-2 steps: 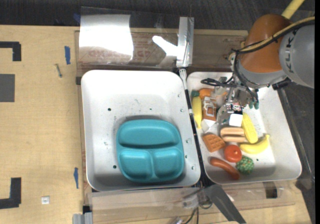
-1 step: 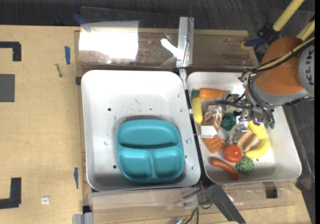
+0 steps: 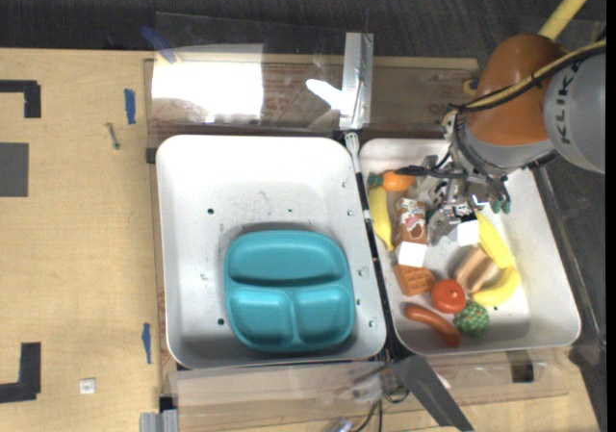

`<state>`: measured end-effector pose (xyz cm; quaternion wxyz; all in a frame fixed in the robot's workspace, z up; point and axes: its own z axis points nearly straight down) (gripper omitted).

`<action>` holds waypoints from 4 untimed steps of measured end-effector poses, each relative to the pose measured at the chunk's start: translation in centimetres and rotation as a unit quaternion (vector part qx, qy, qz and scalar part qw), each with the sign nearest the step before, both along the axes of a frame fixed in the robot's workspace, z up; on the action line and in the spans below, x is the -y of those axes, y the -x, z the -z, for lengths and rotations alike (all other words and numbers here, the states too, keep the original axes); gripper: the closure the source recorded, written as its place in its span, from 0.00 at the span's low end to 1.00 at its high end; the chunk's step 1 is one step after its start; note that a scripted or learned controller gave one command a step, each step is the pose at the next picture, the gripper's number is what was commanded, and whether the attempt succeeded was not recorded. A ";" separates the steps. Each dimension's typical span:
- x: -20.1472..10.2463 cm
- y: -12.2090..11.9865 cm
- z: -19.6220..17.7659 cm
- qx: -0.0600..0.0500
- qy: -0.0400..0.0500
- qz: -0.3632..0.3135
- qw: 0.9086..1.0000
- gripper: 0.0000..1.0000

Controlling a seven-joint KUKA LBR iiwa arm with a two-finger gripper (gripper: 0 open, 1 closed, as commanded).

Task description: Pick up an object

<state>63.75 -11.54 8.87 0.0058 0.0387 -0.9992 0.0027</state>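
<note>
The right white bin (image 3: 553, 319) holds several toy foods. Among them are a small orange piece (image 3: 396, 182), a yellow banana (image 3: 381, 219), a red-and-white packet (image 3: 412, 219), a white block (image 3: 412, 254), an orange waffle piece (image 3: 416, 280), a red tomato (image 3: 448, 296), a green broccoli (image 3: 472, 317), a red sausage (image 3: 430, 321), a tan bun (image 3: 474, 266) and a second yellow banana (image 3: 496, 245). My gripper (image 3: 449, 213) hangs low over the upper middle of this bin, just right of the packet and above the white block.
The left white bin (image 3: 192, 180) holds a teal divided tray (image 3: 287, 288) toward its front. A metal divider post (image 3: 356, 84) stands behind the gap between the bins. Cardboard bench surface (image 3: 67, 228) lies to the left. The arm's orange band (image 3: 515, 84) rises at upper right.
</note>
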 end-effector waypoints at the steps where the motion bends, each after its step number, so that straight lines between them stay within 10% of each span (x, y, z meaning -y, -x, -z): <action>1: -1.0 3.8 0.0 0.009 -0.003 0.007 1.000 0.00; 3: -2.2 11.0 -0.1 0.012 -0.002 0.068 0.998 0.00; 4: 1.2 3.4 0.0 0.012 -0.003 0.116 0.993 0.00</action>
